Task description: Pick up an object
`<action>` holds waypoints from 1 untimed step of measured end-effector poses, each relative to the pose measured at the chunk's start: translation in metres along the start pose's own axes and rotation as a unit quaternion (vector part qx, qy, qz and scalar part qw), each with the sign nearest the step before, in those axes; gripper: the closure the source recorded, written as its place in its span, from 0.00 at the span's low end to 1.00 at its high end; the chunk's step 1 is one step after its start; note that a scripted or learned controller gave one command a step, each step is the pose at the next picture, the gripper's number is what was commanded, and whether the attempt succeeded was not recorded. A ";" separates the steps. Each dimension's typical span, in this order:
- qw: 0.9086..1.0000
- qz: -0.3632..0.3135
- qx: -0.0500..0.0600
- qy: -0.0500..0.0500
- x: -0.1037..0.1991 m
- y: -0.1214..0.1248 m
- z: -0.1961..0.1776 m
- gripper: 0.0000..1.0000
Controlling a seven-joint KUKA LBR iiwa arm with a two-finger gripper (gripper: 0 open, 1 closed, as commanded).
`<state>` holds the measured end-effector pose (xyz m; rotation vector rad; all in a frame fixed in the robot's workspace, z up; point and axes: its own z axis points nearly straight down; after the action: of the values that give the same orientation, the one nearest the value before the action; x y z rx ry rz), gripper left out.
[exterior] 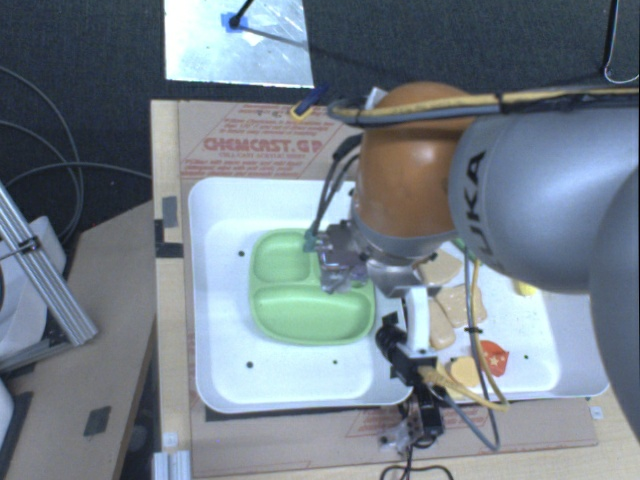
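A light green divided plate (300, 303) lies in the left white bin (225, 268). The grey arm with its orange band reaches in from the right and hangs over the wall between the two bins. My gripper (338, 268) is low over the plate's right edge, and its metal parts hide that edge. Whether anything sits between the fingers is hidden by the wrist. In the right bin (560, 368) lie tan food-shaped pieces (455, 303), a yellow piece (464, 373), a red piece (492, 358) and a small yellow bit (524, 288).
Both bins rest on a cardboard sheet (255, 143) with red print. A shiny metal sheet (240, 28) lies behind it. An aluminium frame (45, 278) stands at the left. Cables hang by the front edge of the bins.
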<state>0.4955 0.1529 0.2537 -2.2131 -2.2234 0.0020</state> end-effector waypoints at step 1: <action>1.000 0.001 -0.008 0.001 -0.024 -0.008 -0.097 1.00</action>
<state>0.4881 0.1288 0.3504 -2.2238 -2.2280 -0.0184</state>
